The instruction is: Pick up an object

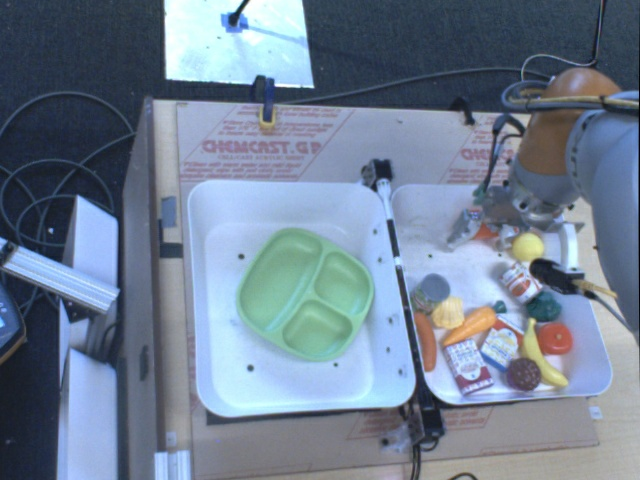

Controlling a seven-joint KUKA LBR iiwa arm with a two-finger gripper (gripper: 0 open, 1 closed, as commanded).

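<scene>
Just below the gripper [470, 230], whose grip I cannot tell, the small yellow plastic ball [527, 246] looks light, slippery; pinch across its middle

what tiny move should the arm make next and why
Probably a short shift toward the yellow ball before descending. The end effector sits low at the right bin's far side beside something orange, and the ball lies apart from the crowded toys nearer the camera.

The arm [590, 138] ran off the right edge, most of it cut away. Its wrist hid the back of the right bin [430, 203]. The tool [478, 224] was too small to read, as was an orange thing [487, 233] touching it.
</scene>
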